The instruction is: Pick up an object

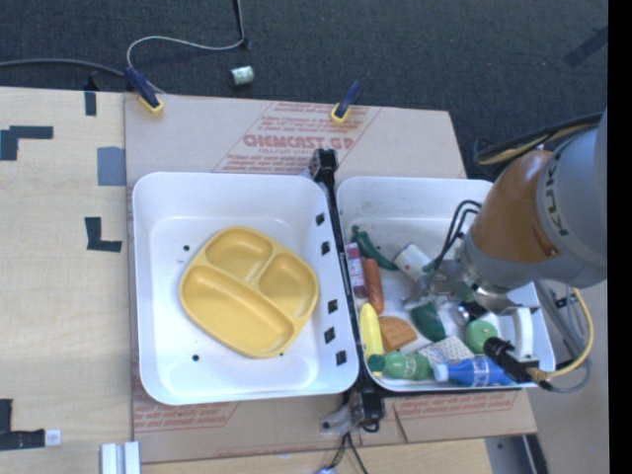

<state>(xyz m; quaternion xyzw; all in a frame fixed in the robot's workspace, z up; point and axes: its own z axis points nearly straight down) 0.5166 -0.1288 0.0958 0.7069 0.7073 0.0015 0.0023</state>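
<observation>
End effector [432,289] down in right bin [415,197] clutter, over dark green toy [429,320] beside carrot [372,279] — finger state: can't tell. Advice: descend straight, centre on one item, avoid neighbours — lift slowly.

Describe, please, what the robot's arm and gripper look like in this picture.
The arm is thick and rounded, grey, with a broad orange band above the wrist. Black cables loop beside it. The gripper is a small metallic grey assembly.
</observation>
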